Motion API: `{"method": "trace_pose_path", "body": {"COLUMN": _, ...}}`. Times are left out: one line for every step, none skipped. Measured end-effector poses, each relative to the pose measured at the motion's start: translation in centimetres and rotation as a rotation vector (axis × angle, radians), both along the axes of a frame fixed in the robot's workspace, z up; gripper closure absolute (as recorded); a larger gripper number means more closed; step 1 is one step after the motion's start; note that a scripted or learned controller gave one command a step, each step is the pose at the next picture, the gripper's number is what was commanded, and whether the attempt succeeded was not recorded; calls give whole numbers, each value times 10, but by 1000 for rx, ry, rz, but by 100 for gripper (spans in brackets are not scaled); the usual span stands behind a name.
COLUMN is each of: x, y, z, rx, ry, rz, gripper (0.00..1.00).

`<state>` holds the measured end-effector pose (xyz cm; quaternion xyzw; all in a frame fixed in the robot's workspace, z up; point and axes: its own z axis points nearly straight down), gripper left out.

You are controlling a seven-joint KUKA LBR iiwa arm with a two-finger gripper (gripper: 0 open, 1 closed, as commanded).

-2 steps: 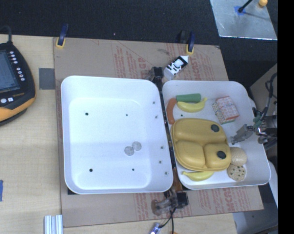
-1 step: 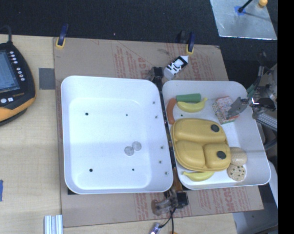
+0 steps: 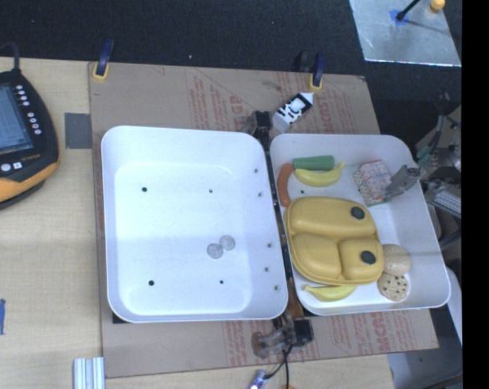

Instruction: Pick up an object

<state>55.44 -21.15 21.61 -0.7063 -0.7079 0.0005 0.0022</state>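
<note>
A handheld controller (image 3: pixel 13 140) is lying at the far left. 2 small discs (image 3: pixel 221 247) are resting in the left bin (image 3: pixel 122 217). The right bin (image 3: pixel 426 241) is being crowded by 2 yellow lidded tubs (image 3: pixel 332 237), bananas (image 3: pixel 317 172) and cookies (image 3: pixel 393 285). The gripper (image 3: pixel 406 177) is being held over its right rim; its state cannot be told.

Pale wooden bench (image 3: pixel 41 250) under brown cardboard sheet (image 3: pixel 228 96), dark floor (image 3: pixel 187 14) beyond, evenly lit.
</note>
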Motion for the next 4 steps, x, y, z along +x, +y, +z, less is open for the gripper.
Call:
{"method": "trace_pose_path", "body": {"x": 46, "y": 27, "z": -17, "rx": -1, "ry": -3, "rz": 1, "gripper": 0}}
{"method": "trace_pose_path", "body": {"x": 36, "y": 10, "z": -125, "rx": -2, "ry": 1, "rz": 1, "gripper": 0}}
{"method": "trace_pose_path", "body": {"x": 97, "y": 44, "z": -125, "rx": 0, "ry": 15, "rz": 2, "gripper": 0}}
{"method": "trace_pose_path", "body": {"x": 96, "y": 43, "z": -114, "rx": -1, "ry": 22, "rz": 6, "gripper": 100}}
